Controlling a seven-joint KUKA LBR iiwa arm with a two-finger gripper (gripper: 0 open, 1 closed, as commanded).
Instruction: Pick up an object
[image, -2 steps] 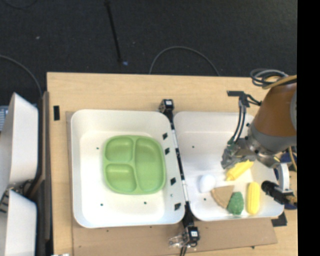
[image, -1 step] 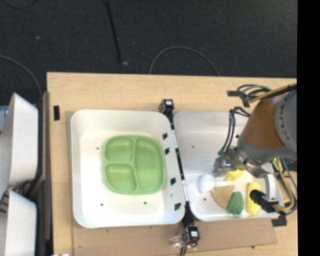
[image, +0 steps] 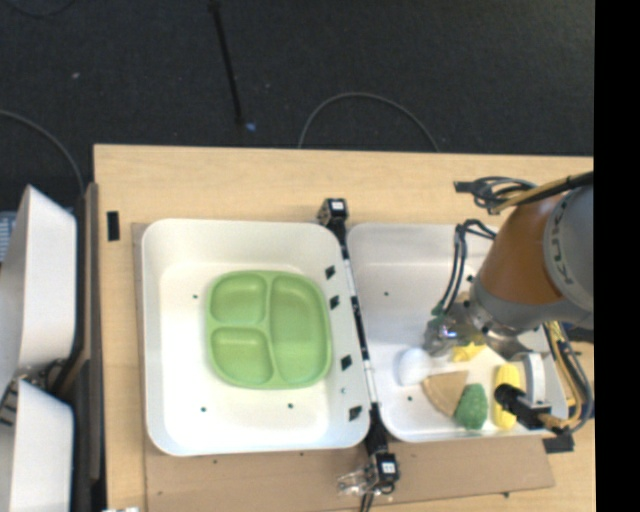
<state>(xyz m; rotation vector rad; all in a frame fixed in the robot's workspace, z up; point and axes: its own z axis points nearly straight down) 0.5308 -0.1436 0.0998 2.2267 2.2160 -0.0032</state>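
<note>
Green, fuzzy-looking, a small lump (image: 471, 407) sits at the near edge of the right bin (image: 400, 262), touching a tan wedge-shaped piece (image: 443, 388) just to its left. A yellow object (image: 506, 383) lies beside them to the right, partly under the arm's hardware, and another bit of yellow (image: 466, 352) shows close under the wrist. A pale, rounded white thing (image: 411, 365) rests a little farther in, near the divider between the bins, hard to make out against the white floor.

Over this cluster hangs the gripper (image: 442, 336), at the end of the grey arm with its orange band (image: 522, 255). Whether the fingers are open or closed I cannot tell; the wrist and cables hide them, and nothing is visibly held between them.

Across the divider, the left bin (image: 160, 300) carries a green divided plate (image: 270, 329), well apart from the arm. Both bins rest on the wooden counter (image: 220, 180).

Crowding looks like the main risk: the candidates lie touching or nearly so, and a descent between them could nudge one aside or pinch two at once. The white piece, being rounded, may well roll or squirt out under a closing grip.
</note>
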